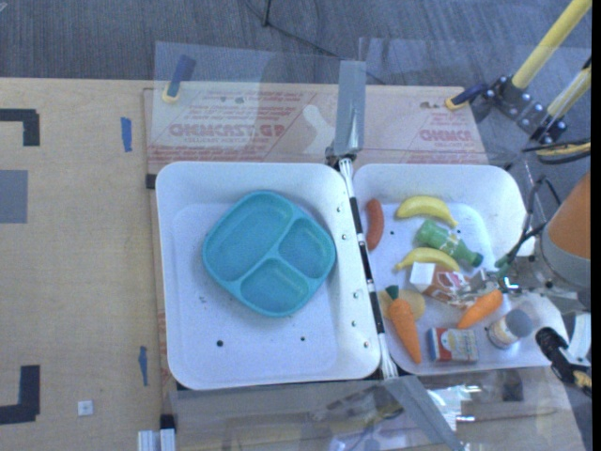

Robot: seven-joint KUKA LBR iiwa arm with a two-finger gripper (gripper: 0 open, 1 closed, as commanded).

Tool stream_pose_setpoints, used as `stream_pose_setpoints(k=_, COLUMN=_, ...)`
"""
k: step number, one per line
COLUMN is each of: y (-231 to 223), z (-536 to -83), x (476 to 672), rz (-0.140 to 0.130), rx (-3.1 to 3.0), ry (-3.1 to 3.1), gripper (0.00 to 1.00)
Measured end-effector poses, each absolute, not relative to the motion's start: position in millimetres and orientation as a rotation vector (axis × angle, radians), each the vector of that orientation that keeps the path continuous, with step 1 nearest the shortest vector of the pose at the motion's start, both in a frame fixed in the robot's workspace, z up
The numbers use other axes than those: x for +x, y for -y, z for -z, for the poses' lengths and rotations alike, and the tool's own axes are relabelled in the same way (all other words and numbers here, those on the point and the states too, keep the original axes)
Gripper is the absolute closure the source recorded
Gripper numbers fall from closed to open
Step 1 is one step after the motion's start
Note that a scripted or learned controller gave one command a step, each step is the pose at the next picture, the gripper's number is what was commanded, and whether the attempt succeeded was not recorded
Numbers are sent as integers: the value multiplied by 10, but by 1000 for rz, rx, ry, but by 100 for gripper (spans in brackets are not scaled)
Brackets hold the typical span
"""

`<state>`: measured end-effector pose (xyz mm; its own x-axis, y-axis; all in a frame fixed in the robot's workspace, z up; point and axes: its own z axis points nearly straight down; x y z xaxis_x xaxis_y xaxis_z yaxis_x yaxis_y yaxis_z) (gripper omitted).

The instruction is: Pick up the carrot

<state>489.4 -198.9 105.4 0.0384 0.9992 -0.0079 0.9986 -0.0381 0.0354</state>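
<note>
Near the right bin's (512, 188) left wall lies the carrot (404, 327), untouched; a second carrot (482, 307) sits further right. At the bin's right edge the gripper (515, 275) hovers, grip state unclear. Picking remains undone.

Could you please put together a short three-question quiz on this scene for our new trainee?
1. True or false: the blue divided plate lies in the left bin.
2. How many bananas lie in the right bin?
3. Which carrot lies nearer the divider between the bins: A, the larger carrot, or B, the smaller carrot?

Key
1. True.
2. Two: an upper banana and a lower banana.
3. A; it lies by the right bin's left edge, while the smaller one lies farther right, near the arm.
</note>
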Motion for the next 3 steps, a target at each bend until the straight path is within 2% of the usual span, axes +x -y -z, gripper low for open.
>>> stream_pose_setpoints(k=1, y=1962, z=-1177, x=4956, rz=-47, rx=2228, ry=-2151, gripper=100)
stream_pose_setpoints(k=2, y=1962, z=-1176, x=4955, rz=-47, rx=2228, ry=-2152, gripper=0)
stream_pose_setpoints(k=3, y=1574, z=-884, x=4819, rz=-4, rx=2122, ry=-2300, gripper=0)
